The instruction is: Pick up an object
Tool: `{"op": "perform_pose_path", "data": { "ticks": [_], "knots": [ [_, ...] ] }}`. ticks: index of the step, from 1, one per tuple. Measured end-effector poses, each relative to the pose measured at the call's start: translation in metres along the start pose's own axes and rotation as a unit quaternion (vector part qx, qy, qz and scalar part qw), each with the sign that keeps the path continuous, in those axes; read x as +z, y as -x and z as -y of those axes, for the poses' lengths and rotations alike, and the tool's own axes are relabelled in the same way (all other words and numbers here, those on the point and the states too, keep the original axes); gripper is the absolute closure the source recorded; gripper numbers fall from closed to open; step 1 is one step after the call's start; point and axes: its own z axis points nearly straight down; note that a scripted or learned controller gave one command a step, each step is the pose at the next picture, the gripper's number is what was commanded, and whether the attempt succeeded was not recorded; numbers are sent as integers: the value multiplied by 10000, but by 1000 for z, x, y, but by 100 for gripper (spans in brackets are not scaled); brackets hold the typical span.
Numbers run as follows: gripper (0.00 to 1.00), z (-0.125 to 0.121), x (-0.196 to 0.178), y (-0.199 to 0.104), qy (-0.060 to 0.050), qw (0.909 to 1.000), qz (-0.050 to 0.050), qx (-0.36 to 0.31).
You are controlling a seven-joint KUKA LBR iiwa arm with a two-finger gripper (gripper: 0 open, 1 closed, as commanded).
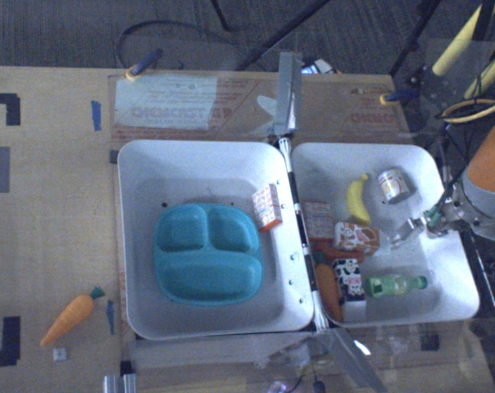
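Note:
My gripper (408,230) hangs over the right side of the right bin (452,289), reaching in from the right, open with nothing between its fingers. A silver can (392,185) lies just up and left of it. A yellow banana (358,201) is further left. Below the gripper lies a green bottle (396,285) on its side. An orange-and-white carton (356,237), a pale pink packet (318,218), a black-and-white carton (348,277) and an orange carrot (328,290) crowd the bin's left part.
The left bin (137,178) holds a teal divided plate (206,253) and a small box (266,207) near the dividing wall. Another toy carrot (67,318) lies on the bench at the lower left. Cardboard (190,105) is taped behind the bins.

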Motion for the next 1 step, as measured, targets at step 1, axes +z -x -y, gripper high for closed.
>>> {"op": "perform_pose_path", "data": {
  "ticks": [1],
  "knots": [
    [0, -43, -14, -51, 69, 9921, 76, 1249]
  ]
}}
